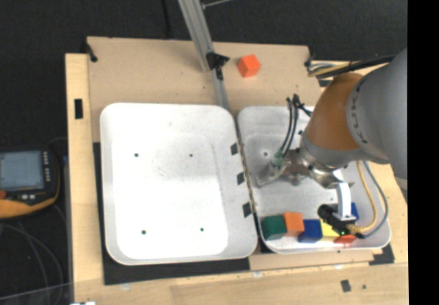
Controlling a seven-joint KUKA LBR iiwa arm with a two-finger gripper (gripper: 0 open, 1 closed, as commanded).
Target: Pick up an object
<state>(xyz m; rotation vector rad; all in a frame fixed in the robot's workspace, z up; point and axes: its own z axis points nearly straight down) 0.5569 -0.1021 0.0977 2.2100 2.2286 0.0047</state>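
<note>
White plastic made up both shallow bins, which sat side by side on a tan wooden bench (158, 70); the left bin (123, 160) had a bare floor marked with four small dark dots, and the right bin (257, 129) held the objects. Along that bin's near edge lay a row of small blocks: a green block (274, 226), an orange block (293, 221) touching it, a blue block (311, 229) next, and a yellow piece (329, 231) partly hidden by cabling, with a small red bit (345, 240) just beyond. The grey arm (384, 115), with its orange band (333, 115), reached in from the right over the right bin, and the gripper (278, 170) hung low above the bin's floor, well apart from the row of blocks. From this angle I could not tell how it was set, and nothing was visibly in its grasp. A separate orange cube (248, 66) rested on the bench behind the bins, near a slanted metal rail (195, 16). A handheld control pendant (24, 180) lay off the bench's left side.
</note>
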